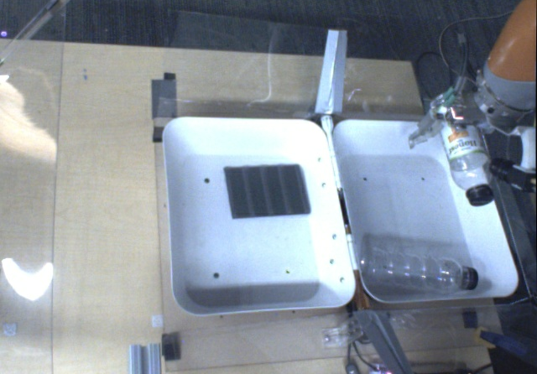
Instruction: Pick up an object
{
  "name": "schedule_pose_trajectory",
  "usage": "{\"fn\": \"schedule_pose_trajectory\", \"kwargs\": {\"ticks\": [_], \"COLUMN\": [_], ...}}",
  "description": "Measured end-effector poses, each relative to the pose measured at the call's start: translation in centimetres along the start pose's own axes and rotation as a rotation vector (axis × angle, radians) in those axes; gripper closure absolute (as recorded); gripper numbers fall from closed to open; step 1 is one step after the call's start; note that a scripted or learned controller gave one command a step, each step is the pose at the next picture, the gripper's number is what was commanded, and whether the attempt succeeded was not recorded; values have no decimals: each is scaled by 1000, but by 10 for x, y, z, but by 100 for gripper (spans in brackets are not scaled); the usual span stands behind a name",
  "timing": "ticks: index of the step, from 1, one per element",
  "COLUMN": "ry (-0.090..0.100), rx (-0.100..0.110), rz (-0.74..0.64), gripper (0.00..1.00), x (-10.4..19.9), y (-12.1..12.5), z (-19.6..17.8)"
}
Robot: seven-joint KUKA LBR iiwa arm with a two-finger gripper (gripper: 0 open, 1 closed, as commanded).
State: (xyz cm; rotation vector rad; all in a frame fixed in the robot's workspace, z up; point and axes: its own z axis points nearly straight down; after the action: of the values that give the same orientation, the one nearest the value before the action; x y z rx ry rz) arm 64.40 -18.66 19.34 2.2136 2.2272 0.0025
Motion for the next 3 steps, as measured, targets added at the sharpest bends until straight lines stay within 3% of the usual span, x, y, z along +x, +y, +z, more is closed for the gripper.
{"fn": "schedule_pose_trajectory", "kwargs": {"ticks": [1, 2, 3], "ry": [0, -2, -5], "rx": [-1, -6, -12], "rz": [-133, -195, -199], "gripper": [0, 0, 100], "x": [-18, -18, -16], "y": [-44, -5, -3], "z": [95, 106, 94]}}
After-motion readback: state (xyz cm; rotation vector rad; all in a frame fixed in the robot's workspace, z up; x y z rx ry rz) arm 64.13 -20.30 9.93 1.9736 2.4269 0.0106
